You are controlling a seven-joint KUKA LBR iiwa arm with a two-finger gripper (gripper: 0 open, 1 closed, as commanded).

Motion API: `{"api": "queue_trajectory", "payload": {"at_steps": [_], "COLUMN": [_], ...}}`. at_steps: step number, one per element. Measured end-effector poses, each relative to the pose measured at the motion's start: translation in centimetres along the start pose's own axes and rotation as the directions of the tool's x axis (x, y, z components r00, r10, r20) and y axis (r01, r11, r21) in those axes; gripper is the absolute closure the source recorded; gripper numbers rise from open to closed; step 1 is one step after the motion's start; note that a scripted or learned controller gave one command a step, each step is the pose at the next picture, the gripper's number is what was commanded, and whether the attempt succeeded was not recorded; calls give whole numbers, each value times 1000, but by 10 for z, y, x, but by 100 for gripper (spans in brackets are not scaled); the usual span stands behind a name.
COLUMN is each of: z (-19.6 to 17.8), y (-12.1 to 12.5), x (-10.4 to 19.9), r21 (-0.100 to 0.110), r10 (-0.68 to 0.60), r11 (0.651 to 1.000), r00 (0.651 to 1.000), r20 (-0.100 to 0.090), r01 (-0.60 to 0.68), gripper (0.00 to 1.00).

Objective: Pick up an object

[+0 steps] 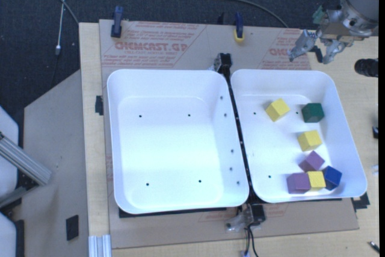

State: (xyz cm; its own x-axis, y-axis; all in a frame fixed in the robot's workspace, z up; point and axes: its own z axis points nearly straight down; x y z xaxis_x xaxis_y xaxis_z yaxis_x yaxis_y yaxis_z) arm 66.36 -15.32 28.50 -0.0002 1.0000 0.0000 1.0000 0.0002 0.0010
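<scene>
Right bin (340, 106): blocks crowd its right side & near-right corner. Purple block (298, 182), yellow block (316, 179) & blue block (332, 177) sit touching in a row by the near wall; another purple block (311, 161) just behind them, little room between. Yellow block (277, 109) & green block (313, 112) stand apart w/ open floor around each. Bin's left half bare. Gripper (313, 51) hangs beyond the far wall, above the bench (90, 129); black clamp (224, 62) stands at the bins' far junction.
</scene>
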Motion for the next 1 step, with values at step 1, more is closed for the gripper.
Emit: {"api": "queue_trajectory", "payload": {"at_steps": [1], "z": [126], "y": [3], "x": [17], "r21": [11], "r10": [-1], "r11": [1000], "r00": [1000], "r20": [-2], "r01": [1], "gripper": [0]}}
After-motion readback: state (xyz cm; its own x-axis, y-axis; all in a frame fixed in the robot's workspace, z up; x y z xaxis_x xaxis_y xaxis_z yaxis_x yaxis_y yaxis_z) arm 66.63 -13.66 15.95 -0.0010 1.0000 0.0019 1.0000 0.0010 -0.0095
